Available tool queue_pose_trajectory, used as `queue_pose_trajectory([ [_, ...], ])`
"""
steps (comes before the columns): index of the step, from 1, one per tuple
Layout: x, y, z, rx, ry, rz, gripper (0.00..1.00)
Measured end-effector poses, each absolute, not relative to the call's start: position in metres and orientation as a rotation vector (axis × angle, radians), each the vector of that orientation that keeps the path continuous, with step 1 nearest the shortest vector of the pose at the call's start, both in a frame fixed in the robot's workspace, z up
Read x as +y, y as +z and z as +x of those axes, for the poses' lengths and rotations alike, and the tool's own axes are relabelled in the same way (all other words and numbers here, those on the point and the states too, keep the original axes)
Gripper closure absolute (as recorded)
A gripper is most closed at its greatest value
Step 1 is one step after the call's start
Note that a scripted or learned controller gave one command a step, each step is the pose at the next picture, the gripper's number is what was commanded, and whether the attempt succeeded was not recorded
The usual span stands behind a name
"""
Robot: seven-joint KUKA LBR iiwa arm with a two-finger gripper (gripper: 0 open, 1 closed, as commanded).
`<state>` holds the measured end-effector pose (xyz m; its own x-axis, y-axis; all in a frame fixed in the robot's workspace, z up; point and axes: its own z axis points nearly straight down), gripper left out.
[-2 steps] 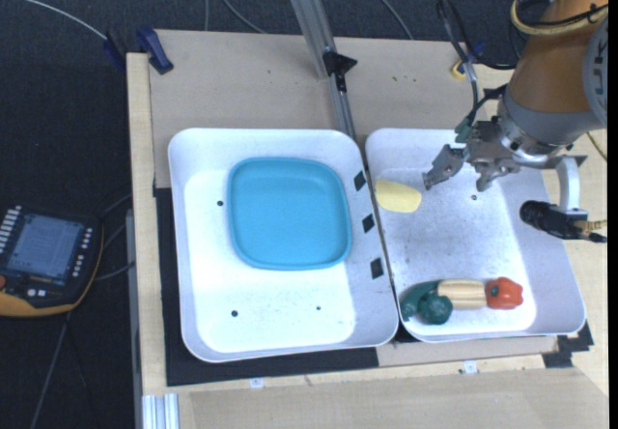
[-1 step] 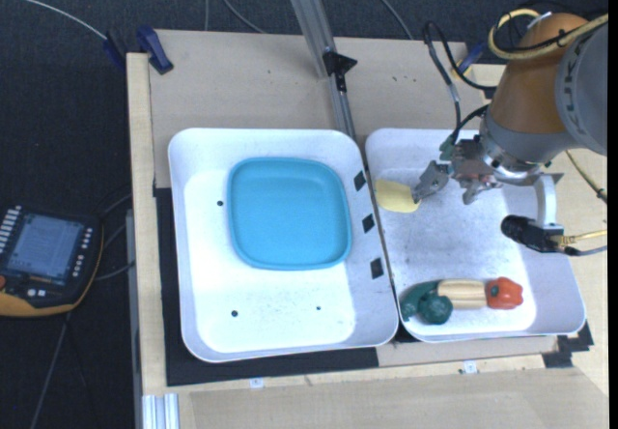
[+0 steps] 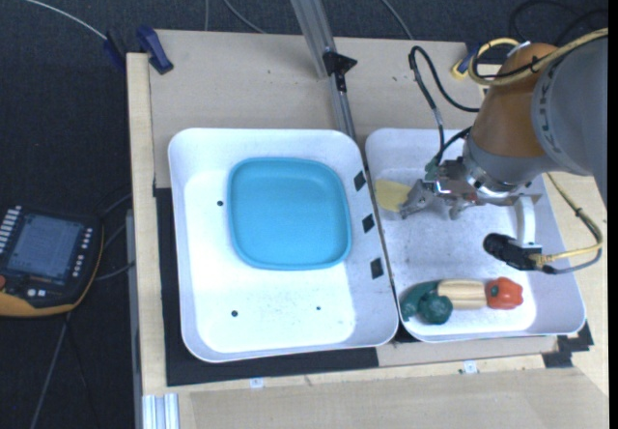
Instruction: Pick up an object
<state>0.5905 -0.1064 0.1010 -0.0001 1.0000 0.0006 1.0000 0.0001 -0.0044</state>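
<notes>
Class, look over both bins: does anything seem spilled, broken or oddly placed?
Nothing stands out. The blue plate lies flat in the left bin; the toys sit along the right bin's near edge.

The right bin offered open floor at its centre. Toys lined its near wall; a yellow object and the arm blocked its far half.
</notes>
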Motion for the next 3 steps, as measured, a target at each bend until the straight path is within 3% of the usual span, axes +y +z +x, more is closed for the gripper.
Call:
queue_pose_trajectory([
  [1, -0.106, 0.114, 0.592, -2.222, -0.002, -2.222, 1.00],
  [3, -0.113, 0.224, 0.606, -2.225, -0.005, -2.224, 1.00],
])
